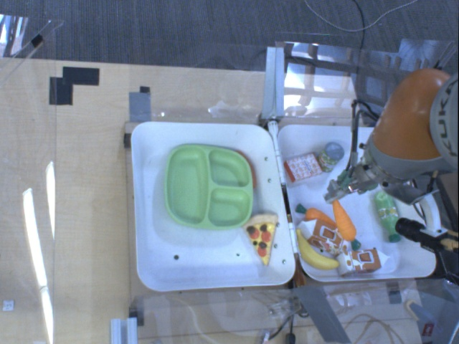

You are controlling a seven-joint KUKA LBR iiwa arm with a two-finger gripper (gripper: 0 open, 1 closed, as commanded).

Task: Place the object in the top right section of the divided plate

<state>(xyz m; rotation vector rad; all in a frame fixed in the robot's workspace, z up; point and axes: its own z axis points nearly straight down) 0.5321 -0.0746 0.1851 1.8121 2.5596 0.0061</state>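
Plate: I see the green divided plate in the left bin, all three sections bare; its top right section sits at about 1 o'clock from the plate's centre.
Gripper: the gripper hangs low in the right bin, at 3 o'clock from the plate.
Fingers: I cannot tell how they stand; the tips are too small and blurred.
Object: my guess is the carrot, lying just beside the gripper at its 6 o'clock, in the right bin.
Clutter: banana, snack packets and green bottle crowd close.
Risk: a descent slightly off could nudge the carrot away or catch a neighbour.
Risk two: a pizza slice lies by the plate's 5 o'clock edge; a low carry might clip the bin walls.
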